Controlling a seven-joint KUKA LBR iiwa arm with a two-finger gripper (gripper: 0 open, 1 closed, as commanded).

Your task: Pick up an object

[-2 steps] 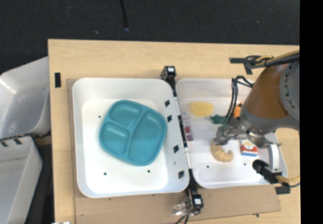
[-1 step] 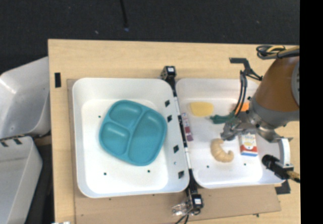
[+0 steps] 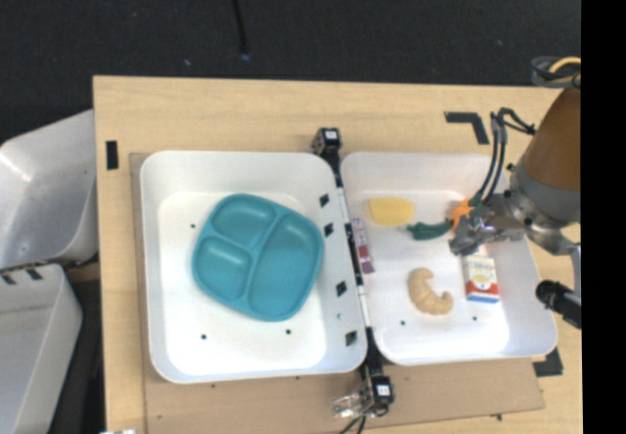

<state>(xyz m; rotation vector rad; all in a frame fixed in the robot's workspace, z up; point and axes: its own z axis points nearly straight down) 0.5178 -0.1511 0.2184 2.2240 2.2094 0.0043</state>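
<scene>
In the right bin [image 3: 411, 349] lie a yellow block [image 3: 390, 211], a tan croissant-shaped piece [image 3: 428, 291], a small white carton with red and blue print [image 3: 481, 280], and a green and orange carrot-like toy [image 3: 433, 226]. My gripper [image 3: 470, 236] hangs over the right part of this bin, just above the carton and beside the orange end of the toy. Nothing shows between its fingers.
The left bin [image 3: 176, 344] holds a teal divided plate [image 3: 258, 255]. A row of clips [image 3: 354, 256] marks the seam between the bins. The arm's orange band [image 3: 558, 144] and cables [image 3: 499, 149] rise at the right edge. A white object [image 3: 39, 197] sits off the bench at left.
</scene>
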